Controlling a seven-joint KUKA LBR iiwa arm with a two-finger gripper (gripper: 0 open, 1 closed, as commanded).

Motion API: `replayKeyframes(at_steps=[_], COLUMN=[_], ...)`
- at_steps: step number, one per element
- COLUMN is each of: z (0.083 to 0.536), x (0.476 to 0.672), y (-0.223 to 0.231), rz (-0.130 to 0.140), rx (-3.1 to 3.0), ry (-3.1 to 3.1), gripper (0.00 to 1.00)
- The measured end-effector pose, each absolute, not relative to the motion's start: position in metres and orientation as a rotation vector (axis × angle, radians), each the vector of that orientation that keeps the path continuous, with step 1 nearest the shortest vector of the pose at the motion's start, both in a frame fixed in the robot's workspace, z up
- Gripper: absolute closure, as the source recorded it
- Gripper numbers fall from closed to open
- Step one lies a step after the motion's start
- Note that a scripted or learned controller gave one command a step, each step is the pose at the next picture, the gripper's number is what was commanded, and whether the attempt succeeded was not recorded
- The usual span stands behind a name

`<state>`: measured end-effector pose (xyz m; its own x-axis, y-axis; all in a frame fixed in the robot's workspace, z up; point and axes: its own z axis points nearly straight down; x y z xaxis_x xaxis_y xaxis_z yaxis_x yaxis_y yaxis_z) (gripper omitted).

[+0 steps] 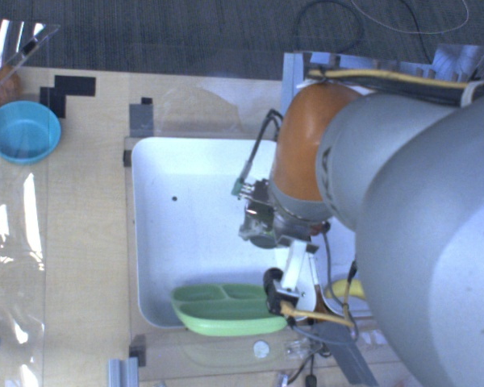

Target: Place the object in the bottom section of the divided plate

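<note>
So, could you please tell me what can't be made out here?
Yellow object: camera view, mostly hidden behind the arm; kind unclear.
Green divided plate: camera view, right end covered by the arm's wrist.
Dark speck in the white bin: camera view, too small to identify.

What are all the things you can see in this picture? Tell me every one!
bin: one, white, middle of the bench
divided plate: one, green, inside the bin at its near edge
yellow thing: one, yellow, right of the plate, partly hidden by the arm, too covered to name
bowl: one, blue, on the bench at far left
L-shaped mark: one, black, on the bench just above and right of the bowl
thin cable: one, pale, looped on the dark floor at the top
robot arm: one, grey with an orange band, reaching in from the right over the bin
</note>
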<state>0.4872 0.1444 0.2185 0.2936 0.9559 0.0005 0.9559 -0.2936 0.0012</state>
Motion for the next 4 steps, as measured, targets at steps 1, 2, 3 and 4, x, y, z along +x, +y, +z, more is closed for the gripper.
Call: replayKeyframes(at_steps=[1,2,3,4], z=[0.097,0.196,0.094,0.173], x=[0.524,0.546,0.558,0.632], y=[0.189,0.153,0.203,0.158], rz=[-0.001,0.004,0.001,0.003], rx=[2.119,1.892,1.974,1.892], ry=[2.320,2.506,2.443,2.505], gripper=[1.00,1.00,1.00,1.00])
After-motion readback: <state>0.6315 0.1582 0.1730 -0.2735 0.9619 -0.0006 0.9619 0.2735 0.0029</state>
